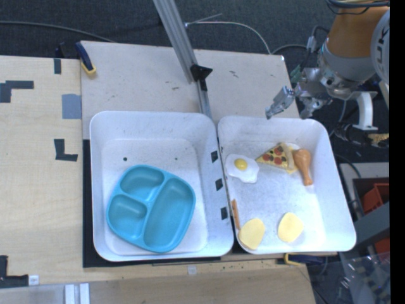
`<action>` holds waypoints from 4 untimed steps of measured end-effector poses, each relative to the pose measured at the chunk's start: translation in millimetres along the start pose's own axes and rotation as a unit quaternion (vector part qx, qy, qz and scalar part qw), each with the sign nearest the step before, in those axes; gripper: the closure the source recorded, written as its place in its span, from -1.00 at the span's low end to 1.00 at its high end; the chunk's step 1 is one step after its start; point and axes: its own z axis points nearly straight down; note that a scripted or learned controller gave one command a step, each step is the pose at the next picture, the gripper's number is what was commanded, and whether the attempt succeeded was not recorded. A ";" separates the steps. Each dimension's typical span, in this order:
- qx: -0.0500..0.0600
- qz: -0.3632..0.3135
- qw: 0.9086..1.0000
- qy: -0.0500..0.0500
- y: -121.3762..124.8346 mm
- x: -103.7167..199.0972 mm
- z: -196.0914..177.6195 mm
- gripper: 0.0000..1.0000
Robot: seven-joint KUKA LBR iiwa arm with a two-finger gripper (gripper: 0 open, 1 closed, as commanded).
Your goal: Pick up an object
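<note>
Left bin [101, 170]: blue tray [150, 208]. Right bin [329, 189]: toy foods. Jaws [290, 103] open, empty.

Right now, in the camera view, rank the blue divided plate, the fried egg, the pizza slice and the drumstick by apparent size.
1. blue divided plate, by far the largest
2. pizza slice and fried egg, too alike to separate
3. drumstick, narrowest

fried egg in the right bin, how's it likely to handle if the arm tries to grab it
The fried egg lies flat on the bin floor, so there is probably little edge to pinch. It looks like a thin plastic toy, likely light and stiff. Its smooth, glossy surface may slip or slide if pushed.
</note>
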 end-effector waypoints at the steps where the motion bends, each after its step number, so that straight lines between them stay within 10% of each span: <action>1: 0.004 0.003 1.000 -0.001 -43.5 -26.5 65.1 -1.00; 2: 0.000 0.000 1.000 0.000 -40.1 -23.2 51.3 1.00; 3: -0.002 0.001 1.000 -0.001 -24.0 -12.4 197.8 1.00; 4: -0.003 0.000 1.000 -0.002 -16.7 -2.8 195.6 1.00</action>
